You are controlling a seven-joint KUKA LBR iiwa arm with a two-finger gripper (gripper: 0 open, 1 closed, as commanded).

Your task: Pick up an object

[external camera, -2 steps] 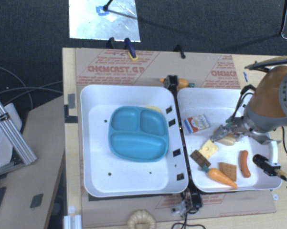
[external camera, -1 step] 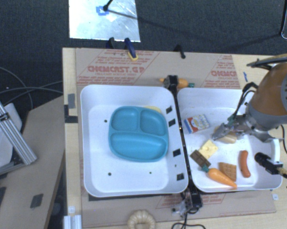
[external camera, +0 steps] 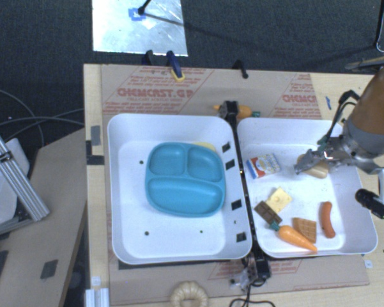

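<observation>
Tan block [external camera: 319,170] lies directly under gripper [external camera: 312,163], touching it, in right bin [external camera: 361,190]; grasp state impossible to tell.

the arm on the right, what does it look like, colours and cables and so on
The arm has a broad orange-brown band above a grey wrist section. A dark cable loops beside it, upper left. The gripper is metallic grey, and a black fitting sits lower right.

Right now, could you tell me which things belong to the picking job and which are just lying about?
Job:
pincer
tan piece beside it
small packet
cheese wedge
chocolate bar
waffle
carrot
sausage

Lying about:
blue divided plate
metal sheet
rope ring
</observation>
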